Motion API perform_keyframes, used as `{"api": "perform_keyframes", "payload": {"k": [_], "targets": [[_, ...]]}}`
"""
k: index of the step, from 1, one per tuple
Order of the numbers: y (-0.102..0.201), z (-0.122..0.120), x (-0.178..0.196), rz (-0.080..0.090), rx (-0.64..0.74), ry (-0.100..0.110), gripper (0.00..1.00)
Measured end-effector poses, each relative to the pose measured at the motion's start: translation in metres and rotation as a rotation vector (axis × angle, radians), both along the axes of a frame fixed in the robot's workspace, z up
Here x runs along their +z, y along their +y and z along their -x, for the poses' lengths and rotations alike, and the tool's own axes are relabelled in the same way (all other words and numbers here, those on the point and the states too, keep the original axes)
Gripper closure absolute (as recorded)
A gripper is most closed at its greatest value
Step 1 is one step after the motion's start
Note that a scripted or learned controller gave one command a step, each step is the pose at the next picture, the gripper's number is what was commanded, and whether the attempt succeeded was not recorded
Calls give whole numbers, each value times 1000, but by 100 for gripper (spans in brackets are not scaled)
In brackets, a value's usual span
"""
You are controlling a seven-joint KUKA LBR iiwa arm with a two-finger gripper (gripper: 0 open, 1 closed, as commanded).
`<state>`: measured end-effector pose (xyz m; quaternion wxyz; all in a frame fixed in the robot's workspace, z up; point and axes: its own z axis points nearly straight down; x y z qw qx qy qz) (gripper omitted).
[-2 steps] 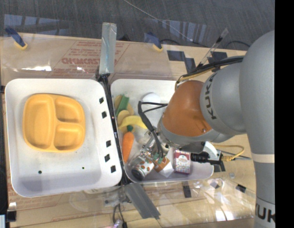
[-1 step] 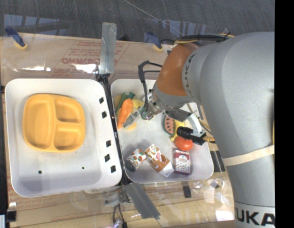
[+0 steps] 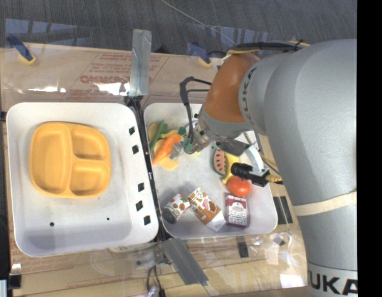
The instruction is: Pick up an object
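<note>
One likely target: the toy carrot [image 3: 167,146], lying at about 10 o'clock in the right bin [image 3: 265,224], tip toward the divider. You have green leafy pieces [image 3: 159,130] touching it on its 11 o'clock side and a yellow piece [image 3: 169,163] just under it at 6 o'clock.

The gripper [image 3: 192,142] sits just beside the carrot's 3 o'clock end, low in the bin. You cannot tell from this slant whether the jaws are spread or pressed together; the wrist and a teal part hide them. Nothing is visibly between them, so log no grasp.

Risks, as a judgement:
- Carrot is crowded by the greens; a close may pinch two items or nudge the carrot against the bin wall at 9 o'clock.
- Carrot is tapered and smooth-looking; it may squirt out of a pinch near its end.

Farther out in the same bin: watermelon slice [image 3: 218,161] at 3 o'clock of the gripper, tomato [image 3: 239,187] beyond it, small can [image 3: 177,208], and two cartons [image 3: 205,206] [image 3: 237,210] along 6 o'clock. Left bin [image 3: 18,221] holds a yellow divided plate [image 3: 70,159], well apart.
</note>
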<state>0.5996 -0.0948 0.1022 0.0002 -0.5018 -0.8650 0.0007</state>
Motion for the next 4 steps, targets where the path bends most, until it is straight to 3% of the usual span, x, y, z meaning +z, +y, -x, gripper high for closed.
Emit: {"api": "perform_keyframes", "payload": {"k": [1,2,3,4], "targets": [[60,-47,119,-1,-283,-4,100],[-14,-13,121,-1,120,1,100],[-12,-13,121,-2,123,2,0],[-45,26,-6,-3,24,13,0]]}}
